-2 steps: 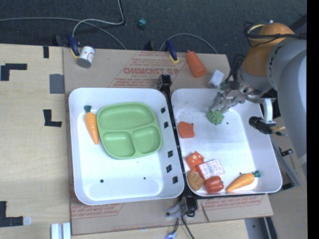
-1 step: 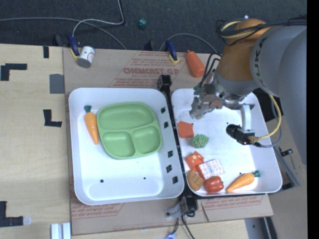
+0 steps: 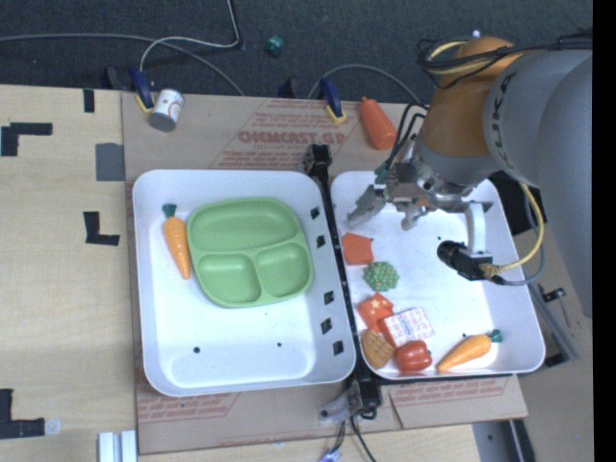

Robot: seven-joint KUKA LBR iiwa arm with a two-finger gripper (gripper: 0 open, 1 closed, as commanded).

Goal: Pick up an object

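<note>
The end effector [image 3: 383, 208] hangs open and empty just above the orange block [image 3: 357, 248] in the right bin [image 3: 515, 287], which looks light, stiff, and best pinched across flat sides.

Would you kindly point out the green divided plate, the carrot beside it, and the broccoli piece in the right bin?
green divided plate [image 3: 252, 251], camera view, centre ridge.
carrot [image 3: 177, 243], camera view, mid orange body.
broccoli piece [image 3: 382, 276], camera view, middle of the floret.
</note>
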